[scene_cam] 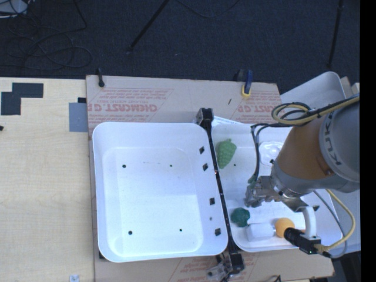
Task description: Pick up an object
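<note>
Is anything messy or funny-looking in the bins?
Nothing looks spilled or broken. The light green object, dark green object and orange ball all lie in the right bin, near the arm.

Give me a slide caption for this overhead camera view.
Gripper low in the right bin beside a dark green ball.

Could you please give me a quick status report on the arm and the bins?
Gripper low in right bin, jaws not readable. Dark green object just below it, ungrasped. Light green object and orange ball lie apart.
</note>
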Robot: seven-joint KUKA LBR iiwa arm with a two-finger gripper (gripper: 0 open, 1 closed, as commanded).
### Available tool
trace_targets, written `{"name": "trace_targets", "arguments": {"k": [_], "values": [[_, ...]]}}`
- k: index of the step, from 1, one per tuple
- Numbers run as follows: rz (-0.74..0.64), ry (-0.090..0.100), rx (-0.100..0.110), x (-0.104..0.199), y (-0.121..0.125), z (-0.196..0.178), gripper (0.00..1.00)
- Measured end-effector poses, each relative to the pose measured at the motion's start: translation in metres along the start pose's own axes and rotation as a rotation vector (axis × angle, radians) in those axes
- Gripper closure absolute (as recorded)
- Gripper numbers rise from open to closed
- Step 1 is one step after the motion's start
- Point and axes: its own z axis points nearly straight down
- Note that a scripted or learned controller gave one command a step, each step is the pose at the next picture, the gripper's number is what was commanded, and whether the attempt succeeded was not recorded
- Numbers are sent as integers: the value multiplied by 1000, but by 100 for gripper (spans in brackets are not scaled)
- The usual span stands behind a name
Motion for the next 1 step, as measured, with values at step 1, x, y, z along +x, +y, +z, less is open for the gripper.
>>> {"name": "trace_targets", "arguments": {"k": [1], "values": [[5, 0, 2, -1, 0, -9, 100]]}}
